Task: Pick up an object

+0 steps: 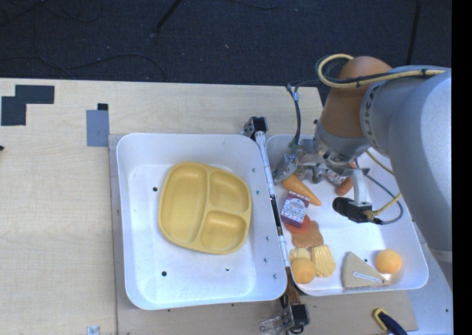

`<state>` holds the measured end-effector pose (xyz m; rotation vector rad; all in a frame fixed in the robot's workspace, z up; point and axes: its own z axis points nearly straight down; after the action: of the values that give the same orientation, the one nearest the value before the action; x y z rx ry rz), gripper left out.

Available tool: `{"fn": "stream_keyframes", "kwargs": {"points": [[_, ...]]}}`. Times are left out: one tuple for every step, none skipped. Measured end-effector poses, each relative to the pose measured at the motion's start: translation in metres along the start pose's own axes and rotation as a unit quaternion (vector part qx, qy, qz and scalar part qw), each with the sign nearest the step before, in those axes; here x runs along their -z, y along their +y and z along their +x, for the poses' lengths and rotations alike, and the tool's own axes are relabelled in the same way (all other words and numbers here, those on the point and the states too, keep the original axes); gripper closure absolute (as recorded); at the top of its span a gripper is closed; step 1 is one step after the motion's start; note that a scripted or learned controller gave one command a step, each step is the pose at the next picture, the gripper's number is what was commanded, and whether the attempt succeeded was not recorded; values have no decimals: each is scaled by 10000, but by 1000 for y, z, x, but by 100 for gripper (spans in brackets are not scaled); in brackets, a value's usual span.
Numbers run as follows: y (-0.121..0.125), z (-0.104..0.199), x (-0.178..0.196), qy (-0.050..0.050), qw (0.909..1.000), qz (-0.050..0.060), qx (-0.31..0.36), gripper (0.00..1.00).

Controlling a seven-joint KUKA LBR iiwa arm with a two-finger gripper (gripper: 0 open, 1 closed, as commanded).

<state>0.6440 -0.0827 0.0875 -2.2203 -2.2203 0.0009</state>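
The right bin (410, 279) holds several toy foods. An orange carrot (303, 188) lies near its upper left. Below it sit a red and white packet (293, 212) and a brown piece (309, 235). Along the front lie two yellow pieces (313, 263), a pale cheese wedge (361, 271) and an orange ball (389, 260). My gripper (308, 167) is low over the bin's far left part, just above the carrot, under the orange wrist band (346, 108). Nothing can be seen held in it.
The left bin (140, 282) holds a yellow divided plate (204, 206). A black connector on a cable (353, 210) hangs over the middle of the right bin. A small red piece (344, 187) lies beside the gripper. The grey arm (417, 142) covers the right bin's far right corner.
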Motion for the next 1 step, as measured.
{"fn": "stream_keyframes", "kwargs": {"points": [[-13,-15,0,-2,10000,6,0,0]]}}
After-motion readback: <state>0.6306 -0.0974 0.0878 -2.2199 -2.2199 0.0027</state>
